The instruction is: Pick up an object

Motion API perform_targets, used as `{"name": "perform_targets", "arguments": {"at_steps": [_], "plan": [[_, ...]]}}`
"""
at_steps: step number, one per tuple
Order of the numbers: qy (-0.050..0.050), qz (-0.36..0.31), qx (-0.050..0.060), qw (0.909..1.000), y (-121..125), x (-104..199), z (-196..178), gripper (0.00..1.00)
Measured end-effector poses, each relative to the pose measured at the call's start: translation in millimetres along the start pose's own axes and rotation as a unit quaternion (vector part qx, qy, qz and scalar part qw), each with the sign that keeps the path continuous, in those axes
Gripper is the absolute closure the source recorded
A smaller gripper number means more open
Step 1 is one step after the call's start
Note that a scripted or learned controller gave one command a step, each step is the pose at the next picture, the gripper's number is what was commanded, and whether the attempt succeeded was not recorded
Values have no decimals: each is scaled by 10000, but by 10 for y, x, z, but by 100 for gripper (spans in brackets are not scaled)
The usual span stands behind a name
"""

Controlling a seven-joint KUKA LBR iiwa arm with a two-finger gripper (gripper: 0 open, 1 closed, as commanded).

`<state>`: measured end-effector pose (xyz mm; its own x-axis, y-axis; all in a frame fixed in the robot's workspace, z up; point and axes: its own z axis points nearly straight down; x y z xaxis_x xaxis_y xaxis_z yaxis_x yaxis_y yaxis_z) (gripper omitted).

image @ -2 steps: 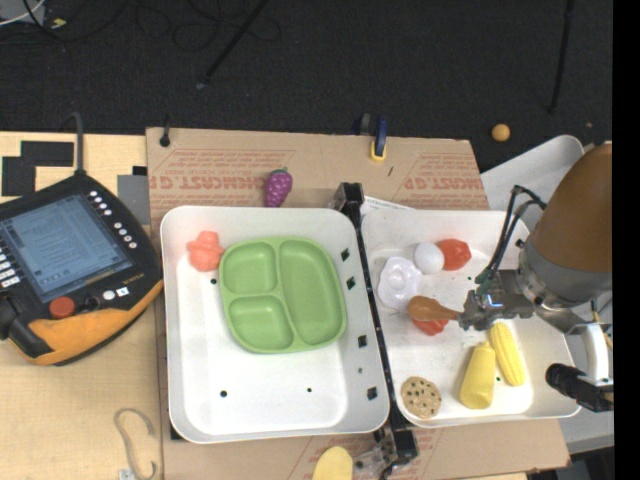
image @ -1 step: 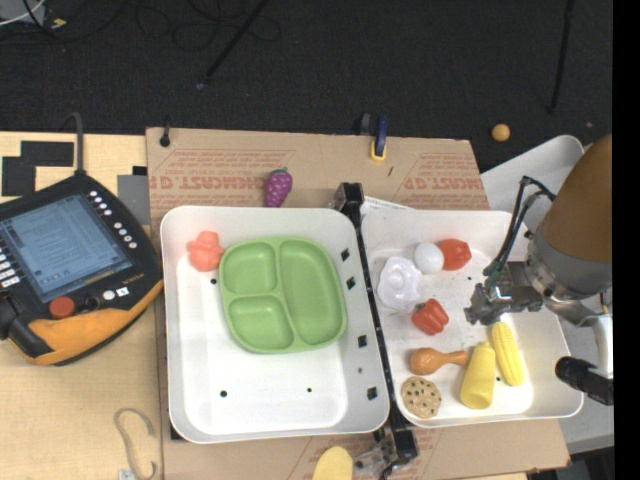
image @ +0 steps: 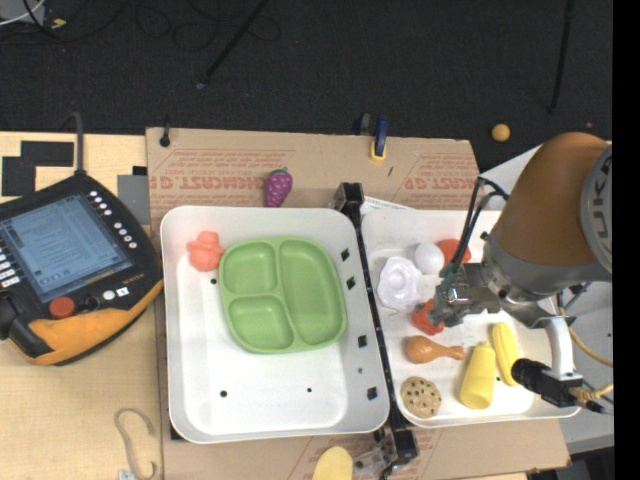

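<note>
Where the bench meets the left edge, a teach pendant [image: 65, 268] with a lit screen and an orange underside lies flat, and a metal hook [image: 135, 438] sits near its right corner at the bottom. Left bin [image: 262, 408]: white and shallow, holding a green three-compartment plate [image: 283, 294] tilted slightly, with an orange-pink toy figure [image: 204, 251] just beside the plate's far left corner. Behind this bin, on the cardboard sheet [image: 230, 168], rests a purple toy grape bunch [image: 278, 186]; a blue and yellow clamp [image: 379, 138] grips the cardboard's far edge. At the near edge, between the bins, part of a yellow rounded object [image: 333, 463] is visible. Right bin [image: 385, 363]: contents are a white crumpled object [image: 400, 283], a white ball [image: 429, 257] touching it on the far right, a red object [image: 430, 318] at the gripper, a brown toy drumstick [image: 432, 349], a chocolate-chip cookie [image: 421, 397], a yellow bottle-like toy [image: 479, 375] and a yellow toy banana [image: 505, 349] just right of it. Gripper [image: 447, 306]: lowered into the right bin directly over the red object, touching or nearly so; whether its fingers are wide, narrow or closed on anything cannot be told. Arm [image: 556, 208]: orange band above the wrist, entering from the right. A small orange ball [image: 500, 132] lies far off beyond the bench.
</note>
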<state>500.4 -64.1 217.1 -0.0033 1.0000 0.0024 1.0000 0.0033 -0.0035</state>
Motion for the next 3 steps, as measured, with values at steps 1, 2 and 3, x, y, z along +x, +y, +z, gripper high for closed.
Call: {"name": "perform_targets", "arguments": {"at_steps": [1, 2, 3], "plan": [[-2, -3, -13, 10000, -7, 551, -186, 100], [-14, 18, -2, 10000, 96, 502, -103, 100], [-6, 38, -1, 10000, 16, 491, -176, 100]]}}
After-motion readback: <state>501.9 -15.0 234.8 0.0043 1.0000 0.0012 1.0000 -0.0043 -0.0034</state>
